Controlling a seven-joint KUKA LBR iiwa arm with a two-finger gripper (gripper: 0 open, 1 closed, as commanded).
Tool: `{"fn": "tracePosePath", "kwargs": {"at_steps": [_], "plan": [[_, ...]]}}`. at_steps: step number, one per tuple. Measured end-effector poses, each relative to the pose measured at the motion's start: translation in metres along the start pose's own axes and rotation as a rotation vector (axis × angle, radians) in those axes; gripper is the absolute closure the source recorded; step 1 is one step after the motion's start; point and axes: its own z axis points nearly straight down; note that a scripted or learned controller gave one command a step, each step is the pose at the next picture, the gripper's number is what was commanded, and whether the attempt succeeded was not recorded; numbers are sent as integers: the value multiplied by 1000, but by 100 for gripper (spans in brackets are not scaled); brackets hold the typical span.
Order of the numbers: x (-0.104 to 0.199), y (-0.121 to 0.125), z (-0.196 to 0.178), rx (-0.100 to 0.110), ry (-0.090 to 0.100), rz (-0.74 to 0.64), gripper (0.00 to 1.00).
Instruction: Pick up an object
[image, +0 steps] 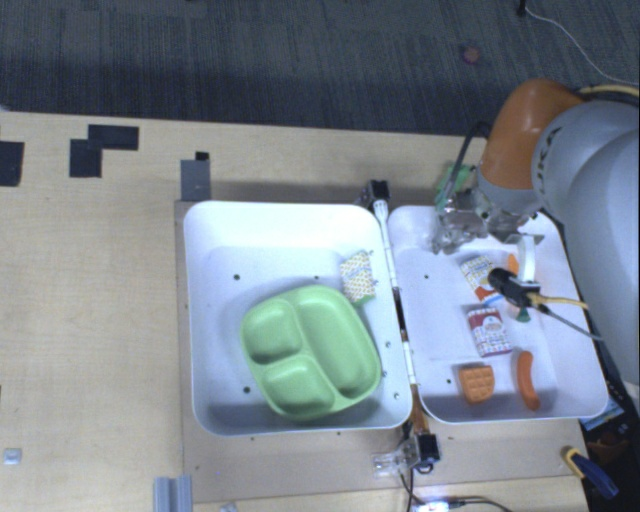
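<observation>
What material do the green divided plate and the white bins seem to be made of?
Green divided plate: probably moulded plastic, matte, with one even colour and soft rounded edges. White bins: likely thin plastic, smooth and slightly glossy, with rounded corners; painted metal cannot be ruled out.

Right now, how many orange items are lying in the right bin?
2 clearly: a squarish waffle-like piece near the front edge, and a carrot-like stick just right of it. Another orange bit shows by the arm, and more may be hidden.

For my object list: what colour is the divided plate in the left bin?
Light green, seen in the camera view: divided plate.
</observation>
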Motion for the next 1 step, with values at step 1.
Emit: {"fn": "tracePosePath", "kwargs": {"at_steps": [1], "plan": [[-68,-2,-30,4,-2,3,100]]}}
